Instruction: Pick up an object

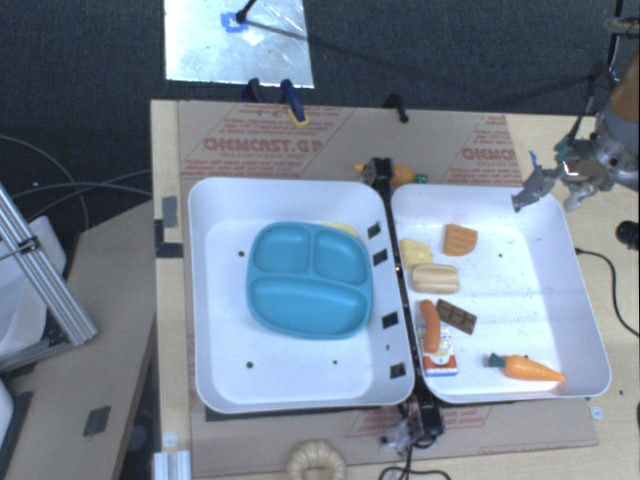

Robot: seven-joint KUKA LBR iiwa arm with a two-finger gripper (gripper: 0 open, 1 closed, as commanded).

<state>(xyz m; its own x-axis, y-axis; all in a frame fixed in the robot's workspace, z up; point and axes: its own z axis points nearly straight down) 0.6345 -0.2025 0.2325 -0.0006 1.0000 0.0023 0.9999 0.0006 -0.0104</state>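
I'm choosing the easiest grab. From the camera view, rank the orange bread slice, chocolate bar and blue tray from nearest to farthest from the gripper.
From the gripper:
1. Orange bread slice, right bin's upper part.
2. Chocolate bar, right bin's middle.
3. Blue tray, left bin.

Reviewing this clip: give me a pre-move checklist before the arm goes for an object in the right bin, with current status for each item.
1. End effector above right bin's far right corner, carrying nothing: ok.
2. Finger opening: cannot tell.
3. Carrot lies alone near the front rim: ok.
4. Orange piece apart from other items: ok.
5. Bread roll, sausage, chocolate crowd the divider: not ok.
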